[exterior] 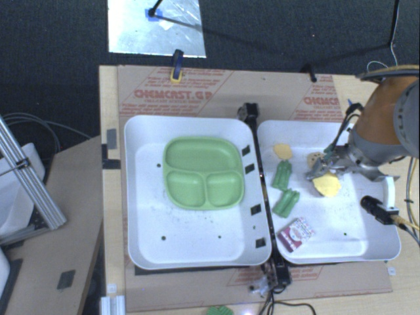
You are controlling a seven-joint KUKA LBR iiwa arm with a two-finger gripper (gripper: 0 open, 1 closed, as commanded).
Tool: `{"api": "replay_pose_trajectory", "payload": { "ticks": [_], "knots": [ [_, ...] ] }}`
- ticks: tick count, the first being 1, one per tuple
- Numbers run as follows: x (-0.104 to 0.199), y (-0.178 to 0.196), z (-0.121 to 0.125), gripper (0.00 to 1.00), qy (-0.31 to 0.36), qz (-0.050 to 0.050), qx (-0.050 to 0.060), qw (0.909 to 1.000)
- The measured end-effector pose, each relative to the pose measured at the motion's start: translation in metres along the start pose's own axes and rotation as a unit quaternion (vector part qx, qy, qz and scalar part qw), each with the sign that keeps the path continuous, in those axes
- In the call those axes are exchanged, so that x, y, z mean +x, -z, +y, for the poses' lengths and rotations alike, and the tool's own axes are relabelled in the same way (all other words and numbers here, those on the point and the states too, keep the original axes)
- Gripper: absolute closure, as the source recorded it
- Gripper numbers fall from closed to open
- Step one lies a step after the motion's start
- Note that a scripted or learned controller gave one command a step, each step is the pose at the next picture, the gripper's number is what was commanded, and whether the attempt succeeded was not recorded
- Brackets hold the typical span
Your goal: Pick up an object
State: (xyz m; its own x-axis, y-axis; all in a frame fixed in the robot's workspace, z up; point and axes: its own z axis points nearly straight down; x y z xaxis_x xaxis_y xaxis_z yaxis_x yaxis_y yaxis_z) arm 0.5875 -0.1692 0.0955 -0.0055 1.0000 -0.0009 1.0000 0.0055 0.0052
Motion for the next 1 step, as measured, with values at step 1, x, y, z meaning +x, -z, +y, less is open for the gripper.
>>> {"api": "replay_pose_trajectory", "payload": {
  "ticks": [1],
  "knots": [
    [0.061, 0.1114, 0.0187, 1.0, 0.003, 0.001, -0.004, 1.0]
  ]
}}
